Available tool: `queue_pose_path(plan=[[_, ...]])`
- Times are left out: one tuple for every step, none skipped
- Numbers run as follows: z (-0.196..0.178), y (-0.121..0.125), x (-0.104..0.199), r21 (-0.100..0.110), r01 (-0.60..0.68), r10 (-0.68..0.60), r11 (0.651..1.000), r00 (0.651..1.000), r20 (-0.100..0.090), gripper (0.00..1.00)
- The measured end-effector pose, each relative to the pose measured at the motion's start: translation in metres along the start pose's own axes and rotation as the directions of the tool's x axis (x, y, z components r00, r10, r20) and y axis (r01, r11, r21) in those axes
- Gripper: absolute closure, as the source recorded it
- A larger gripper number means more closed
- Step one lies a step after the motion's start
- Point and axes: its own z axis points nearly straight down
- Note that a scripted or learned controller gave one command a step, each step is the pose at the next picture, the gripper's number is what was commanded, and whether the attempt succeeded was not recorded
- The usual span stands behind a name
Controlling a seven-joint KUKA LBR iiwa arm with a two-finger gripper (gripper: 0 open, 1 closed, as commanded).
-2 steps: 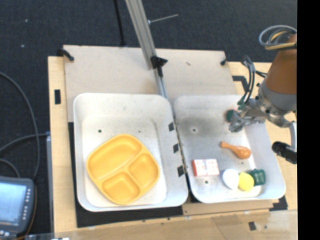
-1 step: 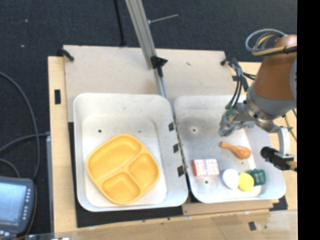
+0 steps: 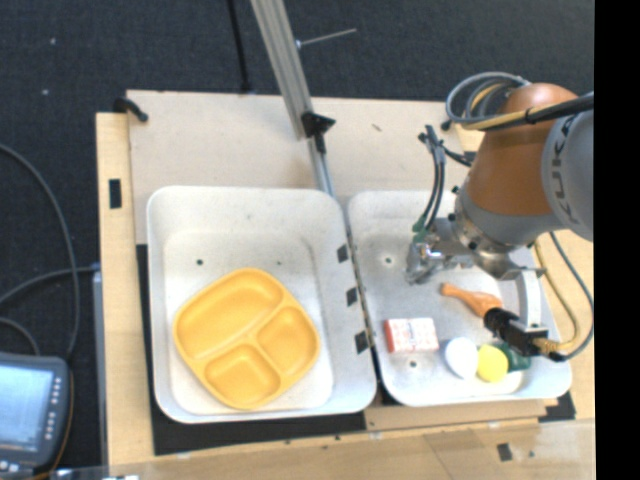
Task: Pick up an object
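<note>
The gripper [image 3: 425,260] hangs over the right bin [image 3: 385,230], near its 10 o'clock part. Whether it is open or closed cannot be told. The small red and white box [image 3: 411,335] lies at about 6 o'clock, beside a white egg-shaped thing [image 3: 461,357] and a yellow ball [image 3: 492,364]. The box looks light and stiff. Its two long flat sides seem best to pinch. A yellow tray [image 3: 246,338] sits in the left bin [image 3: 180,218].

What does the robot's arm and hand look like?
The arm is fat and rounded, with a shiny orange band and a grey part next to it that has dark letters on it. Thin dark and yellowish cables loop around it. The hand is small and made of silvery metal, much thinner than the arm.
</note>
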Motion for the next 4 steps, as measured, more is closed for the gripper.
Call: queue_pose_path(plan=[[-0.013, -0.007, 0.046, -0.003, 0.001, -0.001, 1.0, 1.0, 0.0, 1.0], [-0.02, -0.018, 0.106, 0.0, 0.003, -0.003, 1.0, 1.0, -0.002, 1.0], [-0.017, -0.04, 0.148, 0.002, 0.0, 0.0, 1.0, 1.0, 0.0, 1.0], [-0.017, -0.039, 0.146, 0.0, -0.005, 0.005, 1.0, 1.0, 0.0, 0.0]])
